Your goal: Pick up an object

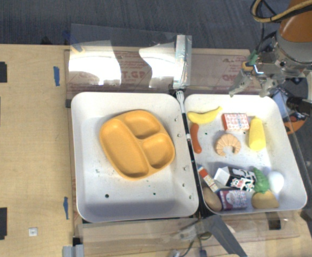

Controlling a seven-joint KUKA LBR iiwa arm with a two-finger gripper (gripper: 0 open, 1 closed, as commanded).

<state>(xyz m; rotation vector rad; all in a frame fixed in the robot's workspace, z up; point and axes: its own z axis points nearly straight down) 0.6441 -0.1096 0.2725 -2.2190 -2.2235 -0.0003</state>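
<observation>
I have the gripper [250, 83] parked above the far rim of the right bin [291, 143], toward its back edge, clear of the contents. The 2 fingers hang spread wide apart with nothing between them, which suits a pre-grasp pose: open jaws, high enough to avoid knocking anything.

All pick candidates sit in the right bin. Along the back: a banana [205, 115], a small patterned box [235, 122] and a yellow corn cob [257, 134]. A croissant-like pastry [228, 144] lies between them and the front clutter; a thin red piece [195, 138] lies against the left wall. At the front, several small items are packed touching, including a green piece [261, 179] and a white ball [276, 181]; I cannot name the rest.

The left bin [86, 159] holds 1 orange divided tray [137, 142], tilted across its middle, presumably a drop-off spot.

My judgement: no grasp begun. The back-row items stand apart and nearest the fingers, so they look the easier targets; the front cluster risks a multi-object pinch.
</observation>
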